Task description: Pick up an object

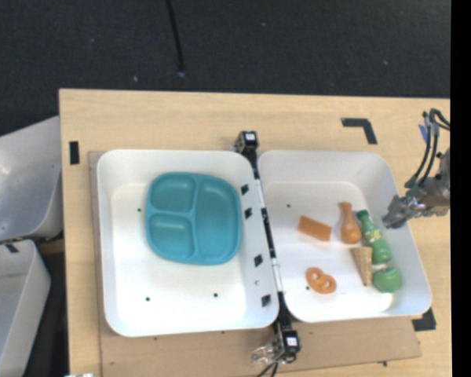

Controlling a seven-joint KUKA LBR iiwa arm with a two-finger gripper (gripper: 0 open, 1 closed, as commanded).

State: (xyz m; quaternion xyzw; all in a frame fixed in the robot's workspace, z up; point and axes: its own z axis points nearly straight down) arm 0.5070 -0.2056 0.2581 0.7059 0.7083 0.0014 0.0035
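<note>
Grey pincer point(396, 213) above right bin point(330, 167), beside green bottle point(371, 234).

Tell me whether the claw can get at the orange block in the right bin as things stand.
Probably yes. The orange block lies alone on the right bin's floor, apart from the other toys, with nothing over it. The claw sits at that bin's right rim, with the green bottle and orange bottle between.

Right bin crowding at three o'clock
Small toys point(366, 246) are clustering there; the shallow white right bin's point(314, 175) upper floor is lying open.
</note>
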